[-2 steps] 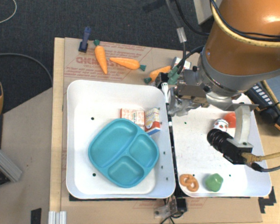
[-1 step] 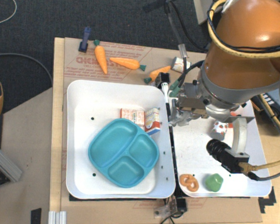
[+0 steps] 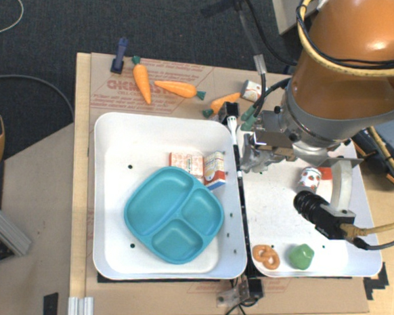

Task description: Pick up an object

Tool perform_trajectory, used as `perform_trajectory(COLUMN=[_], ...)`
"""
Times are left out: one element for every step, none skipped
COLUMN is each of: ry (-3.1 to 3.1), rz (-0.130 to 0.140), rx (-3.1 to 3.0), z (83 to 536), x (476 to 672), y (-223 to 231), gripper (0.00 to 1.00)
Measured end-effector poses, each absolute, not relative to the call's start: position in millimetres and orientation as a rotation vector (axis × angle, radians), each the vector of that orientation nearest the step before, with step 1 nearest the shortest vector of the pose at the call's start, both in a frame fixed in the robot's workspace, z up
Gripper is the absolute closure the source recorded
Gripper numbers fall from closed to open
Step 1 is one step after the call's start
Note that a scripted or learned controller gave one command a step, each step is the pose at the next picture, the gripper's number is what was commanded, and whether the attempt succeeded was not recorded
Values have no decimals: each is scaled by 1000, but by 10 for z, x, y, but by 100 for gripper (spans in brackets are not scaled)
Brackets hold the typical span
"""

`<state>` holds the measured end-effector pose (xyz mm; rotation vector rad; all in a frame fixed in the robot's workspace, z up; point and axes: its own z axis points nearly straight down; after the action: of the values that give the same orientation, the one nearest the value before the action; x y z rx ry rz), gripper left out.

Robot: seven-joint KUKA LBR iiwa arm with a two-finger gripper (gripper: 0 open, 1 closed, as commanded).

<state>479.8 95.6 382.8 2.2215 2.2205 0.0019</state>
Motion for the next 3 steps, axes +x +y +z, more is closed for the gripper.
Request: perform_trajectory(ry=[2220,2227,2207], rz=[-8,-6,24], rx=[2229,2221,2218], z=[3453,3283,4722], x=[4789,4786,4805], y=[684,983,510], gripper=[100,100,100])
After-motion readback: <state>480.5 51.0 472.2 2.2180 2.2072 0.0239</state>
